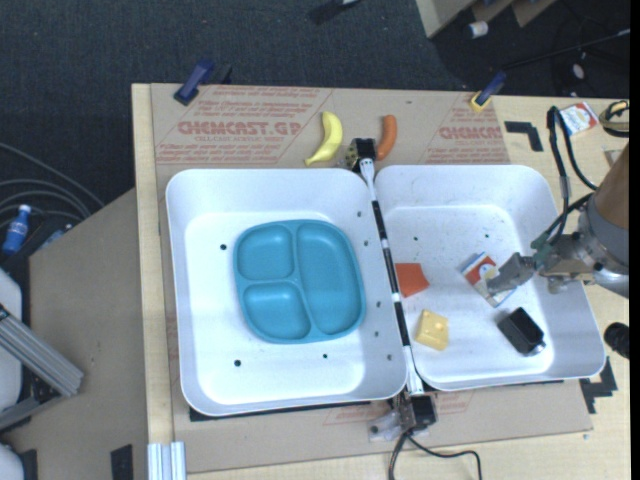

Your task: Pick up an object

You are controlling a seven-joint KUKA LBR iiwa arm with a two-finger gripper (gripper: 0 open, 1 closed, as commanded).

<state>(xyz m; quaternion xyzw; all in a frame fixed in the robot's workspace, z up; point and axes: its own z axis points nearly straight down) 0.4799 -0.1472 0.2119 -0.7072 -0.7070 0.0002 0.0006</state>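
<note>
Here, gripper [497,280] low in right bin [520,188], beside small red-and-white object [479,267]; grip state impossible to tell. Nearby: orange block [411,279], yellow piece [433,330], black object [523,330].

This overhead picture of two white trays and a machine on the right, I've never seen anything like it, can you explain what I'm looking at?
One camera looks down at a slant on a workbench. The grey machine entering from the right is a robot arm; its two-finger gripper sits low in the right shallow white bin, right at a small red and white object. I cannot tell whether it grips that object.

That bin also holds an orange flat square block, a yellow cheese-like wedge and a black rectangular block. The left shallow white bin holds a blue plastic divided plate.

Behind the bins, on the board, lie a yellow toy banana and an orange carrot-like toy.
</note>
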